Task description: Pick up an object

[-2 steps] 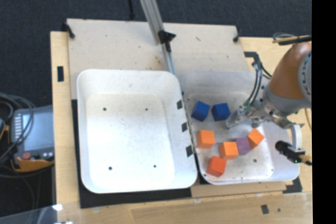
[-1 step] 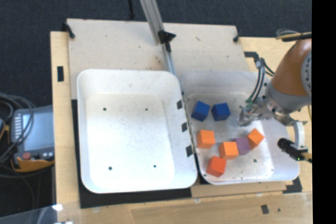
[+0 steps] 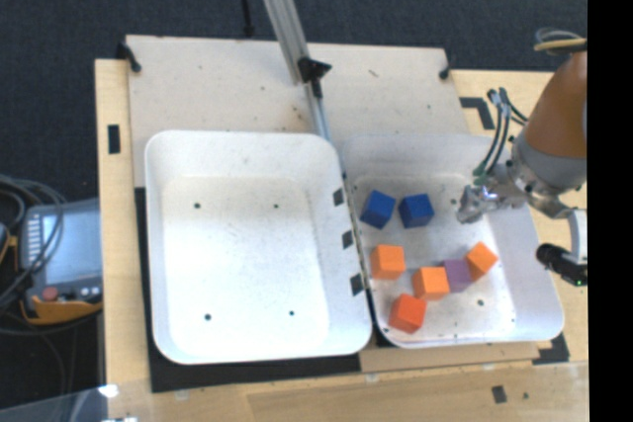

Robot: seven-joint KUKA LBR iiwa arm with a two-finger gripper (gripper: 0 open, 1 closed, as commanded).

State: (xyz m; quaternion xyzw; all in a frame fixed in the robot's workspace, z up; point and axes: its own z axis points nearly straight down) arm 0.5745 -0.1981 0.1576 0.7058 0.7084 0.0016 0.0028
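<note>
Seven small cubes sit in the right shallow white plastic bin (image 3: 534,316), lower right of frame: two blue cubes side by side, left one (image 3: 378,209) and right one (image 3: 416,210), near the bin's upper left; an orange cube (image 3: 388,261) below them; another orange cube (image 3: 431,283) touching a purple cube (image 3: 457,276); a tilted orange cube (image 3: 482,259) just right of the purple one; a red-orange cube (image 3: 407,313) lowest, near the front rim. The gripper (image 3: 476,204) hangs at the bin's upper right, right of the blue cubes, apart from them, above the tilted orange cube; no cube is visible between the fingers, open or closed cannot tell. Left shallow white plastic bin (image 3: 168,242) fills centre-left. Grey metal pole (image 3: 282,5) slants down from top centre to between the bins. Screen device (image 3: 59,247) with cables at left edge.
</note>
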